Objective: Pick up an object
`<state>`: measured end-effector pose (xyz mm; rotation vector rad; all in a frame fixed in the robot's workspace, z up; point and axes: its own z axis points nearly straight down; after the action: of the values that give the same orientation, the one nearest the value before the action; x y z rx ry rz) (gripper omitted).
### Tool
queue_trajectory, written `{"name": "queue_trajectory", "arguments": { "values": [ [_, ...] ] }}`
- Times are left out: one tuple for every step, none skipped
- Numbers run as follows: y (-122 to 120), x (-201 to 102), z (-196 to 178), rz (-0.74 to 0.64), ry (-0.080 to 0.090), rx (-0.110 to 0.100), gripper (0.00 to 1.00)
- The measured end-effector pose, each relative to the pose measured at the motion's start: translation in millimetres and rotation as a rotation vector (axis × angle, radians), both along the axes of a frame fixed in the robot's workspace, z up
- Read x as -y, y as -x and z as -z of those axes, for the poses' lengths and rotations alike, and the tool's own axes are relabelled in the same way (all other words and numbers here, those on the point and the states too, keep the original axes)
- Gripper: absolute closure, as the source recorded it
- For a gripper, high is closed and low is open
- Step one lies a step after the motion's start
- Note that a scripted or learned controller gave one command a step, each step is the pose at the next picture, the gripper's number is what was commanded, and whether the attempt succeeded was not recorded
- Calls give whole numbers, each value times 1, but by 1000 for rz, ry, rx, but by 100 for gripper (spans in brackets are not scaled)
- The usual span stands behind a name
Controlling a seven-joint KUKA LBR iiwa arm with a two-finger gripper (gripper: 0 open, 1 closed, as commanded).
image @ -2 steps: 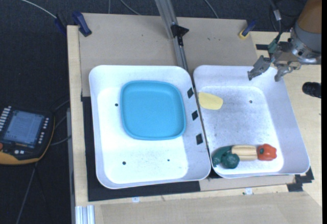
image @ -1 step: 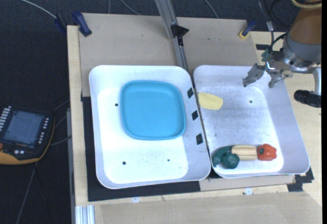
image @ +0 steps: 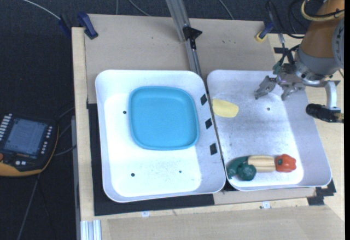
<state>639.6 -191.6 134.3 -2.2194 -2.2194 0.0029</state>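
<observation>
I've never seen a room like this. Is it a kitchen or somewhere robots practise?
Probably a robot lab, not a kitchen. A robot arm reaches over two white bins, cables trail across the floor, and a control pendant lies beside the bench.

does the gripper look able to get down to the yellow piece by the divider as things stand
Probably yes. The gripper hangs open over the right bin, and the yellow piece lies alone on bare floor near the bin's left wall. That wall sits close beside it, which may crowd one finger.

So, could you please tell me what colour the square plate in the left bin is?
Light blue, the square plate, clearest in the camera view.
</observation>
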Motion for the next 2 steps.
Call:
{"name": "queue_trajectory", "arguments": {
  "values": [
    [-1,0,-14,-1,1,6,100],
    [4,-7,-62,-1,2,8,100]
  ]
}}
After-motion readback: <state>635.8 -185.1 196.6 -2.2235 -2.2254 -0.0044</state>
